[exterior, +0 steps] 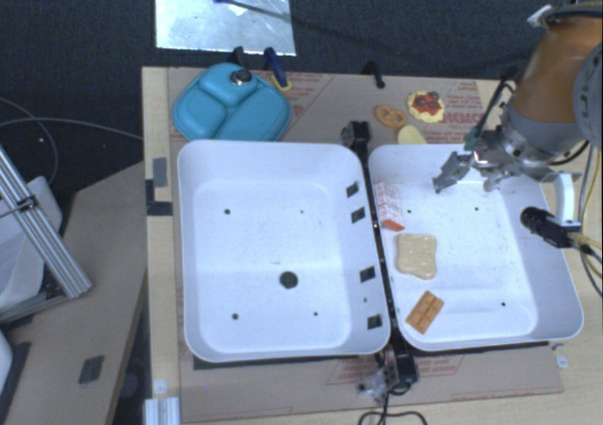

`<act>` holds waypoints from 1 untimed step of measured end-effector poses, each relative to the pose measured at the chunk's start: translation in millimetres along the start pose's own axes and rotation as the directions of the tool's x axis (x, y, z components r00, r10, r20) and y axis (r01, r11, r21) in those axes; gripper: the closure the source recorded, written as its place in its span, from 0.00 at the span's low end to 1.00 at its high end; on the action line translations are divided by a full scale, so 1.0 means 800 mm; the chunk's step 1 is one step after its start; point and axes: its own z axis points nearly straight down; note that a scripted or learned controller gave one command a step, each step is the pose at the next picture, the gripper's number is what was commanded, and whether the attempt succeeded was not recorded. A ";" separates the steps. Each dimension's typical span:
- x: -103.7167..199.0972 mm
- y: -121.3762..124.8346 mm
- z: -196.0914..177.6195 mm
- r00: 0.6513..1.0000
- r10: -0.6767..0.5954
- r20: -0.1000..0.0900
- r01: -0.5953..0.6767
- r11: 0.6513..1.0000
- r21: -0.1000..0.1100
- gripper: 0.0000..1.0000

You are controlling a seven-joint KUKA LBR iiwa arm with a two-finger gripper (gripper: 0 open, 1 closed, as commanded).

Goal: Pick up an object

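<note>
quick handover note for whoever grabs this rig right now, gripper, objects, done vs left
Gripper: above the far part of the right bin, nothing visibly held; finger state unclear.
Right bin holds a red-and-white packet, a toast slice and an orange waffle piece.
Left bin: one small dark disc.
Done: nothing lifted.
Left: descend on an object, grasp, lift.

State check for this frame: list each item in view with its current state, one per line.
claw: above the right bin's far side, holding nothing visible
toast slice: lying flat in the right bin
orange wafer: flat, near the right bin's front
red-and-white packet: flat by the right bin's left wall
blue divided tray: on the bench behind the left bin
left bin: on the bench
</note>
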 end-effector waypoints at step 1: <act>0.085 0.051 0.008 1.000 -0.009 -0.003 0.009 1.000 -0.003 0.00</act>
